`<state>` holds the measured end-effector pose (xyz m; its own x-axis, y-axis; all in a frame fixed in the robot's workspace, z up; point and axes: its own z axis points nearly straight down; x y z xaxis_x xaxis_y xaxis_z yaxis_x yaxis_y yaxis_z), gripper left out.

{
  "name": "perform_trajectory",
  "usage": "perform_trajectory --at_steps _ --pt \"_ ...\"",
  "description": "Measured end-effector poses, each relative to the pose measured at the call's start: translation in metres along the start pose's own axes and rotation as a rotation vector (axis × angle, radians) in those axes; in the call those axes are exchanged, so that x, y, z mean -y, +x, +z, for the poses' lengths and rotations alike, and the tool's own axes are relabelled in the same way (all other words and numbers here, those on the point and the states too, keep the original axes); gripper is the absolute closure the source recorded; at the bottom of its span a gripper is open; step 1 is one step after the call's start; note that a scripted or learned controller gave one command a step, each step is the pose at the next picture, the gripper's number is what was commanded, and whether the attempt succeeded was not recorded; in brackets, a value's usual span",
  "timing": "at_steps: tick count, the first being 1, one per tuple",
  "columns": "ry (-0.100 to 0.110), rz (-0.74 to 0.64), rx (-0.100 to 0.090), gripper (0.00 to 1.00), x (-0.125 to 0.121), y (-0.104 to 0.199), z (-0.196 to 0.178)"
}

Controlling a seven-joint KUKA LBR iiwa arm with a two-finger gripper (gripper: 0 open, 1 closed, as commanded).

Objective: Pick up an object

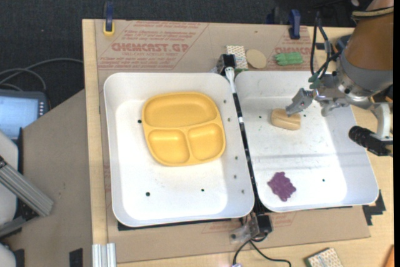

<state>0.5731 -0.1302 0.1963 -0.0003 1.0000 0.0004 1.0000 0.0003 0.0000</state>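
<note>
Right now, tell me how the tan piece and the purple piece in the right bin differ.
The tan piece is smooth and rounded like a bread roll; the purple piece is lumpy like a grape bunch. The tan piece lies toward the far side of the right bin, just beside the gripper; the purple piece lies near the front edge, away from the gripper. Both are small and rest on the bin floor.

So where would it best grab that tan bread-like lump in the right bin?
Probably from above, across the narrow middle of the tan bread-like lump: it lies flat, longer left to right. The end effector sits just to its upper right.
</note>
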Motion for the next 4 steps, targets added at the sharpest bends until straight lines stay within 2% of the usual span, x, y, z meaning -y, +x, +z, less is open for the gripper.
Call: perform_trajectory --at_steps 1,2,3,4 --pt "0.002 -0.002 0.001 0.00 -0.049 -0.001 0.094" --pt "-0.006 -0.002 0.002 0.00 -0.096 -0.002 0.112" --pt "0.006 0.004 -0.001 0.00 -0.039 -0.042 0.112" --pt "-0.001 0.002 0.001 1.00 -0.042 -0.041 0.101"
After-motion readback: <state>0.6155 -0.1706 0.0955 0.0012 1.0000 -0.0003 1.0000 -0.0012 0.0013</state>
